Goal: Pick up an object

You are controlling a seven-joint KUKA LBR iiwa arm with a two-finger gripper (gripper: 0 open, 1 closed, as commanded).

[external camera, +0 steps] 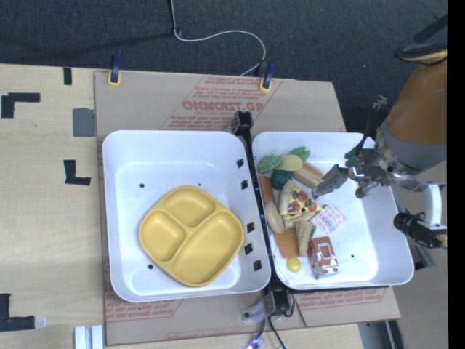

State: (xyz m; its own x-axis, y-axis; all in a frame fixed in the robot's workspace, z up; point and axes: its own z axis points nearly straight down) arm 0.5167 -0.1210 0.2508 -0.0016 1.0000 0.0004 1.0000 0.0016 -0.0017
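We are reaching: our gripper (340, 179) hangs spread and holding nothing over the right bin (378, 267), beside the toy food (298, 206) along its left edge. Next we should lower onto one piece.

The arm (420, 115) is a thick, rounded column with a broad orange band, smooth and unmarked, sitting above a grey wrist section. Below the grey collar the wrist narrows into a cluster of darker metal parts with pale silver edges. A slim dark finger juts from this cluster toward the view's left, ending the gripper (336, 180). A white, rounded housing with a black knob-like fitting sits on the wrist's lower right side. A dark curved shape crosses above the orange band.
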